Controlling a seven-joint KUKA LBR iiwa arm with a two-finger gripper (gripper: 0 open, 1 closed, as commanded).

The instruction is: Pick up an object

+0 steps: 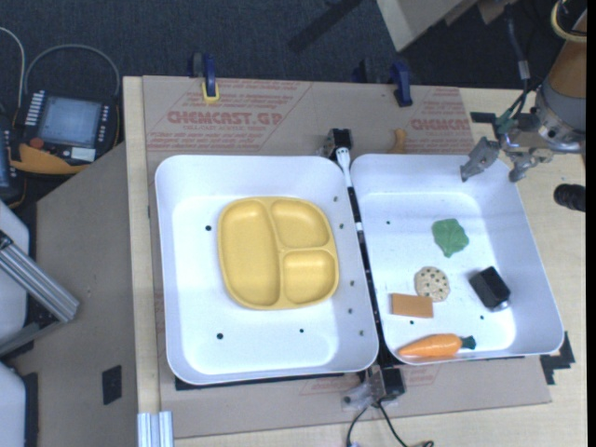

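In the camera view, the claw [494, 164] hangs over the far right corner of the right bin [531, 250], just above its back rim, reaching in from the right edge. Its two fingers [476, 161] are spread apart with nothing between them, so it is released and bare.

All the loose things lie nearer the camera than the claw, inside that same bin. Closest to the claw is a green leafy piece [451, 237], below and a little left of it, well apart from the fingers. Farther down sits a round speckled cookie [431, 282], with a flat orange-brown cracker [411, 305] touching or just beside its lower left. To the right of the cookie, almost straight below the claw, lies a small black block [489, 287], tilted. Farthest from the claw, against the bin's near rim, a carrot [435, 345] lies on its side, green end pointing right.

Far to the claw's left, the left bin [186, 324] holds a yellow divided plate [277, 251] with three compartments.
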